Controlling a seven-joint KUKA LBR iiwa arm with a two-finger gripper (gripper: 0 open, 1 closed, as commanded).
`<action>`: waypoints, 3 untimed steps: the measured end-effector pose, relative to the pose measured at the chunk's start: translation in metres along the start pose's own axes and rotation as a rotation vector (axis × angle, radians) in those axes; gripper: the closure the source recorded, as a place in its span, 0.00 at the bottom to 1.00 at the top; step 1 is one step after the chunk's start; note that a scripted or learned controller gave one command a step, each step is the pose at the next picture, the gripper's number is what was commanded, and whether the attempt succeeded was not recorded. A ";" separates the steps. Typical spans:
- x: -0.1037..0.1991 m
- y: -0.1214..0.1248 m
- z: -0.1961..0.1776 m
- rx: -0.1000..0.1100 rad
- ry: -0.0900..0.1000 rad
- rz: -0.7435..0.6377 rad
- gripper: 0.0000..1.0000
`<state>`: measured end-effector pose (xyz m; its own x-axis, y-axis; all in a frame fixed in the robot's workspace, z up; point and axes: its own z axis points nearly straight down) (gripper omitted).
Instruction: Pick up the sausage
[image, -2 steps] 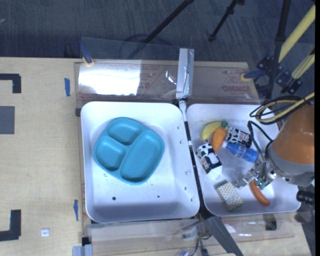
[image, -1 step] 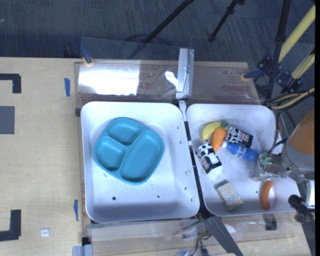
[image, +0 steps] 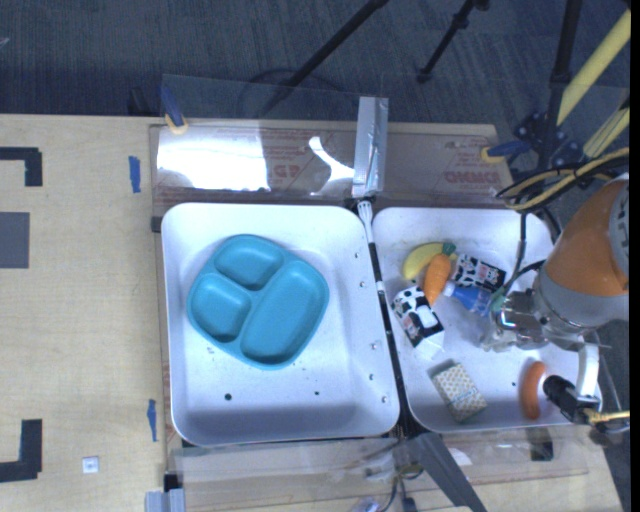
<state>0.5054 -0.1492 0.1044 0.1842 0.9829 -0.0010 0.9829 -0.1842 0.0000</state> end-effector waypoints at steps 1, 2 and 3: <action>-0.024 0.001 0.017 -0.002 0.003 0.619 1.00; -0.044 -0.016 0.018 -0.004 0.003 1.169 1.00; -0.043 -0.017 0.009 0.001 0.001 1.164 1.00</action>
<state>0.4811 -0.1880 0.0958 0.9756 0.2194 0.0002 0.2194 -0.9756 -0.0004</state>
